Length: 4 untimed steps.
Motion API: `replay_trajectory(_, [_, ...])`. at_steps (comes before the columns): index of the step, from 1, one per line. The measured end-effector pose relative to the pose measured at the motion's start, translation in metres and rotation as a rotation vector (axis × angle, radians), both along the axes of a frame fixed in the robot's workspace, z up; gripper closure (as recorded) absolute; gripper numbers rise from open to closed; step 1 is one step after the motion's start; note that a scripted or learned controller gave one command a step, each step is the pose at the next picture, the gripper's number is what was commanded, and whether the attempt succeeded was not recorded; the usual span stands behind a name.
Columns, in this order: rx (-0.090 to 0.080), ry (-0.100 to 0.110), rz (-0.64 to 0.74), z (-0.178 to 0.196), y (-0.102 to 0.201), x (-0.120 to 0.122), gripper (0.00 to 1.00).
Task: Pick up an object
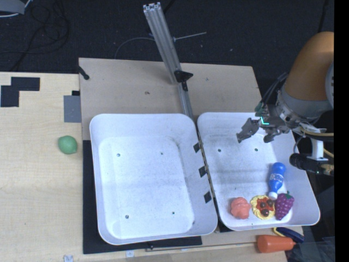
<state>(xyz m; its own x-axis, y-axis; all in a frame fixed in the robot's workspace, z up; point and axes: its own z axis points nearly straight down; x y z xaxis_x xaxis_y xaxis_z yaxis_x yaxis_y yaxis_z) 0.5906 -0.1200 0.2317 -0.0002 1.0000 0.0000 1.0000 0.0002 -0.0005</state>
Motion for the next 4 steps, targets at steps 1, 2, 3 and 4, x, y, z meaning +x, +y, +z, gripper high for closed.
replay_trajectory(1, [0.0,0.0,0.0,0.0,0.0,0.0,0.0])
replay_trajectory(2, [0.0,0.004,0.0,-0.049,-0.009,0.001,0.0])
replay_trajectory(3, [0.0,0.004,0.0,-0.095,-0.016,-0.002,0.0])
replay_trajectory(4, [0.0,0.002,0.0,-0.142,-0.015,-0.002,0.0])
